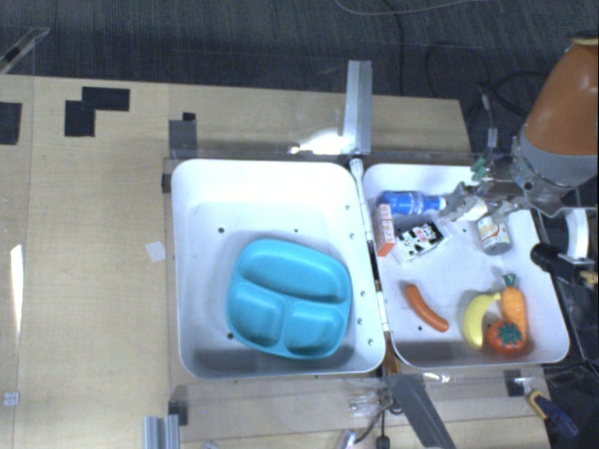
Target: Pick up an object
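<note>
Fingers (465,200) sit low over the far part of the right bin (552,349), just to the right of the blue bottle (412,202). They show as a blurred grey cluster, so I cannot tell whether they are spread wide or drawn narrow, and nothing can be made out between them. The grey arm (562,110) with its orange band rises behind them, further right of the bottle.

Closest to the blue bottle on its near side lie a black-and-white packet (418,238) and a red-and-white carton (385,227), the carton just left of the packet against the bin wall. A small silvery can (494,237) stands to the right of the bottle and a little nearer the camera. Well nearer than the bottle lies an orange sausage (426,307), and beyond it to the right a banana (475,318), a carrot (513,309) and a red tomato (505,337) are heaped together. Far left of the bottle, in the left bin (187,251), rests a blue divided tray (288,297). Both bins stand on the desk (84,279).

As I judge it, the pick is not yet done: every object rests in a bin, and closing and lifting are both left.

Print on the packet, carton and bottle is too small to read.
</note>
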Tool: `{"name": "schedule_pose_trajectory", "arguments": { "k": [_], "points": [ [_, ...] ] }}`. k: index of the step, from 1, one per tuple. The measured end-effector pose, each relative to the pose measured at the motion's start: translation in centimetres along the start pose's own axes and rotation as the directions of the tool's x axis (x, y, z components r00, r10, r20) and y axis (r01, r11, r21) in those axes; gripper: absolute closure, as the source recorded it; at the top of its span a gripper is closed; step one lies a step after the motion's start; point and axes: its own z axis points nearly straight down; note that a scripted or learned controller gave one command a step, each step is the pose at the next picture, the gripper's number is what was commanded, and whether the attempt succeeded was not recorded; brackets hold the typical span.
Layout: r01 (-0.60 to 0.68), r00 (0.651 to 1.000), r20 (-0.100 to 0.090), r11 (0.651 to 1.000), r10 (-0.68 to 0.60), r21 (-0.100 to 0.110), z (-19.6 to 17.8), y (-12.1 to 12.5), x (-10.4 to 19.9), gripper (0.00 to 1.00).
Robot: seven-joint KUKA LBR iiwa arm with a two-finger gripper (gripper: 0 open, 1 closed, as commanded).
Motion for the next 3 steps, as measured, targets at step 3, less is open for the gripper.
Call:
{"name": "schedule_pose_trajectory", "arguments": {
  "k": [3],
  "points": [
    [-0.133, 0.991, -0.002, 0.991, 0.133, -0.008, 14.0, 2.9, 1.2, 0.00]
  ]
}}
